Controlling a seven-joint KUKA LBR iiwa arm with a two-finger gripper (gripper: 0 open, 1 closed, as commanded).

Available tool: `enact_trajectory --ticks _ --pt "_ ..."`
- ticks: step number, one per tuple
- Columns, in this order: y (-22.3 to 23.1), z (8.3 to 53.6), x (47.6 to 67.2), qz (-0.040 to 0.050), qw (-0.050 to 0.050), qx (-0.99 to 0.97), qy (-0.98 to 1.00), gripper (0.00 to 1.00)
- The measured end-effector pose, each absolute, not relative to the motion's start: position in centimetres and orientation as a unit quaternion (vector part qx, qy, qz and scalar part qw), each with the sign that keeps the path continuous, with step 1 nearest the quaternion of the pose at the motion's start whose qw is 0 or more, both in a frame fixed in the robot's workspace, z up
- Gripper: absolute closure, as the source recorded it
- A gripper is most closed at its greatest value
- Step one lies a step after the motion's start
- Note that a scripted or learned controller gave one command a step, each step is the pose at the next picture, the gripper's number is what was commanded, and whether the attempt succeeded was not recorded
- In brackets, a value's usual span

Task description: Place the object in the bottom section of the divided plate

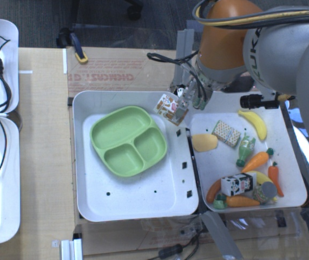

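Object: small flat packet (171,108), white with red and dark print, tilted, held at its upper right edge in the pincer (185,97), which is closed on it. The packet hangs over the top right corner of the left bin (89,199), just right of and above the divided plate (128,140).

Plate: 1, light green, 3 sections, lying in the left bin, turned at an angle; all 3 sections bare.

Right bin (295,161) holds the other things: 1 banana (254,123), 1 patterned block (227,132), 1 pale yellow rounded piece (204,142), 1 green bottle (245,150), 1 black-and-white carton (236,184), and at least 3 orange carrot-like pieces (256,161), clustered toward the lower right.

Arm (268,42): grey, orange band, reaches in from the right over the bins' top edge. Both bins rest on the wooden surface (43,145).
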State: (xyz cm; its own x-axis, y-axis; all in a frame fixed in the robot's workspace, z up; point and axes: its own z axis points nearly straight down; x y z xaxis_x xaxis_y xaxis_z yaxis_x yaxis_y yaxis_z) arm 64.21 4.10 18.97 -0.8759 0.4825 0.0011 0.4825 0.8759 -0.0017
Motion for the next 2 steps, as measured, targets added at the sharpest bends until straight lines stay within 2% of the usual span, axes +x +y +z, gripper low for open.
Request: enact_trajectory --ticks 1,2 --pt "10.60 22.36 64.41 0.0001 -0.001 -0.217 -0.976 1.00" --pt "10.58 22.37 64.41 0.0001 -0.001 -0.218 -0.976 0.00"
